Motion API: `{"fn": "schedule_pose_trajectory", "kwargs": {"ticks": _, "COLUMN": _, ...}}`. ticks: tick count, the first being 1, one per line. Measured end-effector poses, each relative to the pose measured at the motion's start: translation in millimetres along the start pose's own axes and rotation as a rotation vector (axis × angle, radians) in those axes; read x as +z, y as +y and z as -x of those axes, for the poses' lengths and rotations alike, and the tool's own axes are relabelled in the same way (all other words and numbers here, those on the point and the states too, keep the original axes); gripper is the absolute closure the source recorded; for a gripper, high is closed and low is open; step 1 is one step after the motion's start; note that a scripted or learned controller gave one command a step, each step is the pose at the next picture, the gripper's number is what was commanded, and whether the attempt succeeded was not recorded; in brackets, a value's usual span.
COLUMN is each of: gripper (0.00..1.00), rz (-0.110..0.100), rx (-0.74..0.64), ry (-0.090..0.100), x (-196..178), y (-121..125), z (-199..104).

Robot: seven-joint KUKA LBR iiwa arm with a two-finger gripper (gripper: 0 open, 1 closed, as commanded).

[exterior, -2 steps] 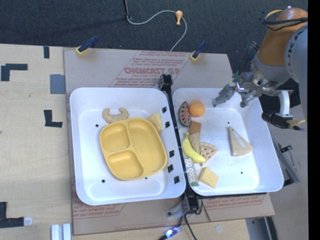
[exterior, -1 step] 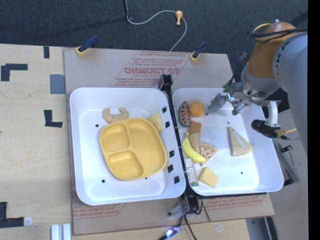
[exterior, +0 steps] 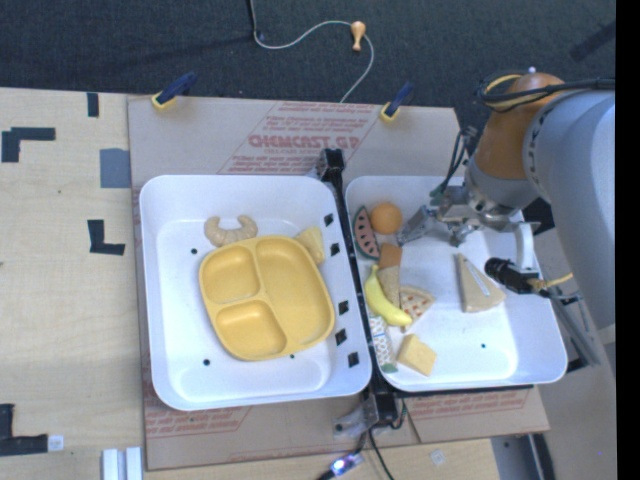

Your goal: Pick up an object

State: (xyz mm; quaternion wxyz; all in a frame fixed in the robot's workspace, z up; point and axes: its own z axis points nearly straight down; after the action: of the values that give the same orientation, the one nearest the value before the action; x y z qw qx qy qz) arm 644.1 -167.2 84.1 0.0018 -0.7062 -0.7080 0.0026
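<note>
- Two bins [exterior: 165, 298]: plain white.
- Divided plate [exterior: 265, 298]: yellow.
- Toy banana [exterior: 383, 303]: yellow.
- Round fruit [exterior: 386, 217]: orange.
- Watermelon slice [exterior: 364, 232]: red with dark seeds, green rind.
- Cheese block [exterior: 417, 354]: pale yellow.
- Wedge [exterior: 476, 285]: cream.
- Arm [exterior: 570, 148]: grey with orange band.
- Cardboard sheet [exterior: 290, 138]: brown, red lettering.
- Clamps [exterior: 173, 90]: blue and yellow.

Arm [exterior: 545, 148] over right bin [exterior: 520, 363]; yellow tray [exterior: 265, 298] in left bin [exterior: 170, 268].

Beyond my bench lies dark carpet [exterior: 120, 18], a thin white cable [exterior: 310, 36] trailing across it. A cardboard sheet [exterior: 300, 138], clipped by two blue clamps [exterior: 175, 89], covers the pale wooden tabletop [exterior: 60, 298] with black marks at left.
</note>
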Motion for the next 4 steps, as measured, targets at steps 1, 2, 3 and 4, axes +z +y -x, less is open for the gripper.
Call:
{"fn": "schedule_pose_trajectory", "kwargs": {"ticks": 1, "gripper": 1.0, "rz": 0.004, "rx": -0.002, "ry": 0.0, "x": -14, "y": 2, "z": -1}}
{"fn": "schedule_pose_trajectory", "kwargs": {"ticks": 2, "gripper": 1.0, "rz": 0.008, "rx": 0.001, "ry": 0.002, "x": -63, "y": -5, "z": -9}}
{"fn": "schedule_pose_trajectory", "kwargs": {"ticks": 3, "gripper": 1.0, "rz": 0.009, "rx": 0.001, "ry": 0.001, "x": -106, "y": -6, "z": -9}}
{"fn": "schedule_pose_trajectory", "kwargs": {"ticks": 4, "gripper": 1.0, "rz": 0.008, "rx": 0.001, "ry": 0.002, "x": -142, "y": -5, "z": -10}}
